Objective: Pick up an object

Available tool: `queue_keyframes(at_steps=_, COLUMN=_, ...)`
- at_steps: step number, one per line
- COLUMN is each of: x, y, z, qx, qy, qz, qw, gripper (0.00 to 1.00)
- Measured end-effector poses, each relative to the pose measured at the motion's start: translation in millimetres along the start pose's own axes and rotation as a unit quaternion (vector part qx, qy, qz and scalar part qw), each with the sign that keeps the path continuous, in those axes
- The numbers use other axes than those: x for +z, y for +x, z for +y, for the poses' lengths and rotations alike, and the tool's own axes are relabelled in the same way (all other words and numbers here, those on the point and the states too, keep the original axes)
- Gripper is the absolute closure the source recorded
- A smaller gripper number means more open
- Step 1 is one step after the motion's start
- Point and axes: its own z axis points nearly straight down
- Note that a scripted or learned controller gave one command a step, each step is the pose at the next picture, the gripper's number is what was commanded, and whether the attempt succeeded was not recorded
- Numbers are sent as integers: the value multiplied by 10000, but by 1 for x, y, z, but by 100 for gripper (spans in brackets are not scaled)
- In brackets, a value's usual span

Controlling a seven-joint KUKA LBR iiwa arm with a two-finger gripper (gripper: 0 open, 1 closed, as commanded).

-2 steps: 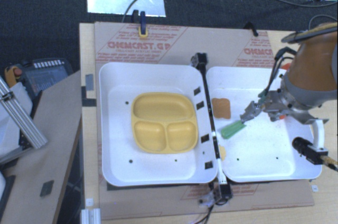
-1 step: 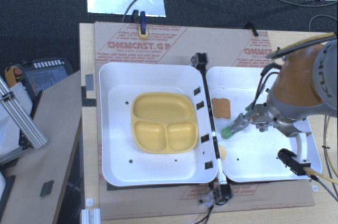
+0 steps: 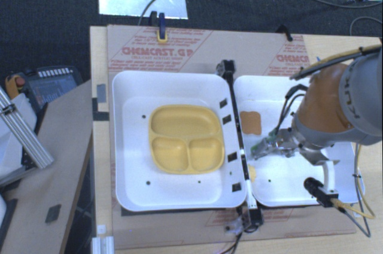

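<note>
camera view, single frame. two white bins side by side on the counter (image 3: 99, 145). left bin (image 3: 128, 145) holds a yellow divided tray (image 3: 182, 138), three compartments, lying flat near the bin's middle. right bin (image 3: 281, 187) holds a small tan flat piece (image 3: 250, 123) close to the divider wall, and a pale yellowish bit (image 3: 252, 174) lower down, just beside the same wall; too small to identify.

the arm (image 3: 335, 106) reaches in from the right and sits low over the right bin. the pincer (image 3: 261, 150) points toward the divider, below the tan piece and above the pale bit. a greenish smudge shows at its tip; this may be part of the tool or a small object, the view is too coarse to decide. whether the pincer is open or closed: cannot tell. nothing is visibly held.

task object: likeliest candidates are the tan piece, near the tip but apart from it, and the pale bit.

risks from here:
- tan piece looks thin and flat on the bin floor; a grab from above could close on nothing or slide it away.
- tip is close to the divider wall; descent at this spot could strike or scrape the wall.
- if aim falls between the two items, neither gets taken.
- the pale bit sits against the wall, leaving little room on that side.
</note>
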Motion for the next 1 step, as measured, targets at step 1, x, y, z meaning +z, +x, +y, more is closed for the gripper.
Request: queue_keyframes(at_steps=1, x=-13, y=-1, z=2, qx=2, qy=-30, qz=-6, qw=10000, gripper=100)
